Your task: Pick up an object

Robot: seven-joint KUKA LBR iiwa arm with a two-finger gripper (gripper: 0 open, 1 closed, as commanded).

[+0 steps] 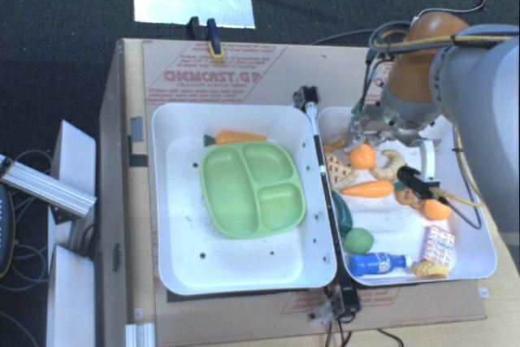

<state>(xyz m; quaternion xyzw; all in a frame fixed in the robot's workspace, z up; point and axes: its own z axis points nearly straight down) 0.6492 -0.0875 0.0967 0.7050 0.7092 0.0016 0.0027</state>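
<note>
Near the far left corner of the right bin lies an orange ball, and the tool hangs just above it, very close to its far side. If the tool is released or clenched, I cannot tell, because the wrist covers it from this angle; nothing is seen grasped in it. The grey arm comes in from the right over the far edge of this bin.

Just beside the ball, on its right, is a pale curved pastry, and on its left a pizza slice toy leans near the wall between the bins. A carrot lies crosswise just in front of the ball. A smaller orange fruit sits to the right of the carrot. Toward the near side there is a dark green piece against the dividing wall, then a green ball, and a blue bottle lying on its side by the near rim. A white and red packet lies to the right of the bottle, with a small yellow thing at the packet's near end.

The left bin holds a green divided plate and a second carrot touching the plate's far edge. Both bins stand on the desk, which is covered with printed cardboard.
</note>
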